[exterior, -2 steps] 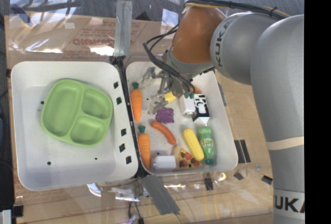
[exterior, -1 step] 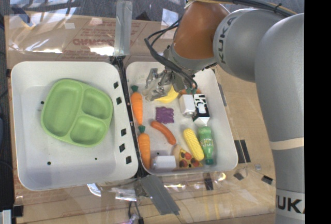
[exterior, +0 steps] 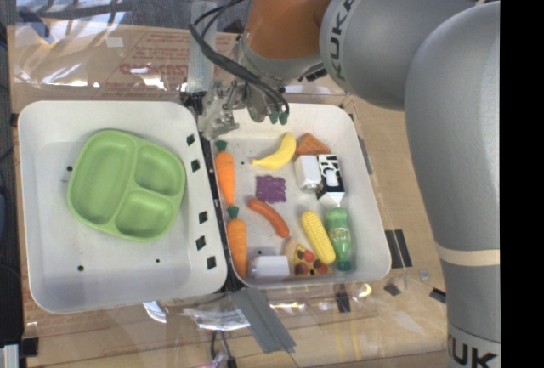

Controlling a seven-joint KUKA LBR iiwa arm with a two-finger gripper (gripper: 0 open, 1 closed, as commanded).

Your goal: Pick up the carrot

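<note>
Just below the end effector (exterior: 223, 121), the carrot (exterior: 224, 177).

Matt white plastic bins (exterior: 34, 188); smooth, satin green plastic plate (exterior: 127, 184) well left of the gripper (exterior: 246, 107); glossy orange plastic carrot (exterior: 224, 175) just below it; bare metal gripper parts; semi-gloss grey arm (exterior: 442, 69) casing.

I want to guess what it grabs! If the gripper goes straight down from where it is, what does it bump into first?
Probably the upper carrot, lying just under the gripper along the right bin's left wall. Depth is hard to judge, so it might touch that wall first.
</note>
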